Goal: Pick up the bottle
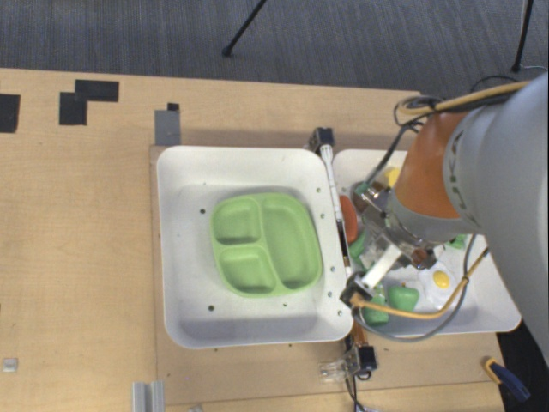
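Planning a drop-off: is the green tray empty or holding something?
Empty: all three compartments of the tray show bare green, with nothing lying in them.

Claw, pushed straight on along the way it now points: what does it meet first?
Probably the green object lying in the right bin, roughly under the wrist. Depth is unclear from this slanted view, so it might reach the bin floor instead.

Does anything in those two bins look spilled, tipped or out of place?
Nothing clearly wrong. The green plate lies flat in the left bin, turned slightly off square with its walls. The arm covers much of the right bin, so its small items can't be judged.
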Robot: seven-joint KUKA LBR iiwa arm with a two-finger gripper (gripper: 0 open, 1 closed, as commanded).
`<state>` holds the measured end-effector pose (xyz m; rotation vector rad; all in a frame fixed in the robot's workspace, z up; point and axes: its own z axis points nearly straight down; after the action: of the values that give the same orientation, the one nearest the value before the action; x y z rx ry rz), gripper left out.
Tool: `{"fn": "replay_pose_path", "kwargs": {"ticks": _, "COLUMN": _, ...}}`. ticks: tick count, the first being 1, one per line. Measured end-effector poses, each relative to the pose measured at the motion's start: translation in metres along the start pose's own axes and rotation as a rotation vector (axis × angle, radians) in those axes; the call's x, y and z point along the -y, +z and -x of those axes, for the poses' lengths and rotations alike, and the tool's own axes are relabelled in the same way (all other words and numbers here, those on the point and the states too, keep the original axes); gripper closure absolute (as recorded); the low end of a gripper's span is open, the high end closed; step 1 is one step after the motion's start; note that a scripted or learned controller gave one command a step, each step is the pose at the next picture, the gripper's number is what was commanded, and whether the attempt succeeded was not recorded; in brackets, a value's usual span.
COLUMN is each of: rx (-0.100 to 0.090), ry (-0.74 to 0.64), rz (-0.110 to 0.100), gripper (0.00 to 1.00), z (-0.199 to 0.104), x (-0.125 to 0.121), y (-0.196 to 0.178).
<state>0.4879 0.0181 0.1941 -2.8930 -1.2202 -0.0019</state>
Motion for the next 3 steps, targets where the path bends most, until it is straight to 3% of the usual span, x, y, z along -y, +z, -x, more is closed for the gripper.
{"fn": "replay_pose_path", "kwargs": {"ticks": 1, "rx": 0.001, "ry": 0.0, "rz": -0.001, "gripper": 1.0, "z": -0.05, "x": 0.05, "y": 0.01}}
{"fn": "replay_pose_path", "kwargs": {"ticks": 2, "rx": 0.002, "ry": 0.212, "rz": -0.001, "gripper": 1.0, "z": -0.082, "x": 0.082, "y": 0.013}}
{"fn": "replay_pose_path", "kwargs": {"ticks": 3, "rx": 0.001, "ry": 0.149, "rz": -0.001, "gripper": 1.0, "z": -0.138, "x": 0.136, "y": -0.029}}
